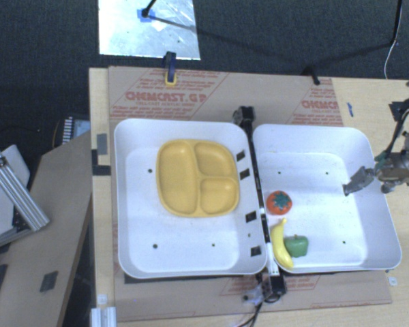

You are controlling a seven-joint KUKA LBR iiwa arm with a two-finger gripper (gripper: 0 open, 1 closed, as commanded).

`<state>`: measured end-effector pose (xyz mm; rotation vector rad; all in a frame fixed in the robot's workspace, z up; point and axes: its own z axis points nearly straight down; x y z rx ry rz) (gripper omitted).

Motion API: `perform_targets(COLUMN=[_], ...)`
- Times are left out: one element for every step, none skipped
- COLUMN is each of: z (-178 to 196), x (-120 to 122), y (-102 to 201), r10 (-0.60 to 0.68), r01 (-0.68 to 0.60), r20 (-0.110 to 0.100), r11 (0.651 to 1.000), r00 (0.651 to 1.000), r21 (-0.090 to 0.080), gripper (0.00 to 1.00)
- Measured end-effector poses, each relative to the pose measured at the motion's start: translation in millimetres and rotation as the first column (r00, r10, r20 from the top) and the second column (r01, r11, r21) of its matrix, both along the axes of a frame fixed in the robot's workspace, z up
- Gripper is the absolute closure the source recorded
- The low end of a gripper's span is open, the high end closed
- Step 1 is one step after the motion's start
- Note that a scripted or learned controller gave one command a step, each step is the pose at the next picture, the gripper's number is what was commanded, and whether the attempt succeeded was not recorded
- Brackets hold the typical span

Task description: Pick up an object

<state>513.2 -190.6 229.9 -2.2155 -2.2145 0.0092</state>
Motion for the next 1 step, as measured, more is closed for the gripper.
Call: perform_targets(z=[6.3], x=[2.7], y=[0.6], r10=[0.004], r01=[-0.004], r20=[0.012], r11=[1.0], r00=[1.0], r21=[-0.003], gripper=[0.0])
